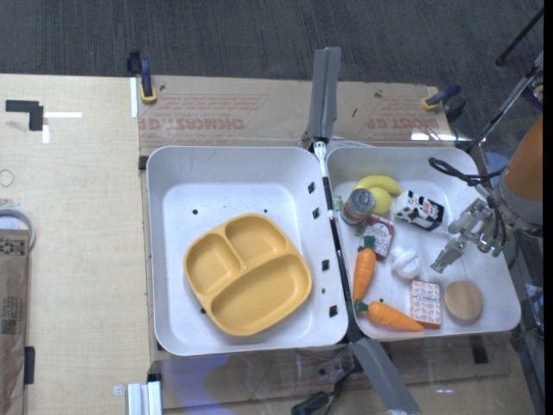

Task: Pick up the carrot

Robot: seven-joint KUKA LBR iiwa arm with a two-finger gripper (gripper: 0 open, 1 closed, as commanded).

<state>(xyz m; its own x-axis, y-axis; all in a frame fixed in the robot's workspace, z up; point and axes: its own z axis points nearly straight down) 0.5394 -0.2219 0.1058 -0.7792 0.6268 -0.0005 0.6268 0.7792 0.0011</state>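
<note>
Camera view | we see gripper [462, 242] poised over right bin [510, 305], finger state indiscernible | carrot [364, 272] lies free, likely pre-grasp approach

Dark carpet [216, 24] beyond wooden bench [69, 232]

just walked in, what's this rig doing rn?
A grey KUKA arm reaches in from the right, its hand over the right white bin, above the far-right side and holding nothing. That bin holds two orange toy carrots: one upright by the divider, one lying along the near edge. Beside them are a yellow banana, a small can, a round tan disc and small packets. The left white bin holds a yellow divided plate. No carrot is picked yet.
</note>
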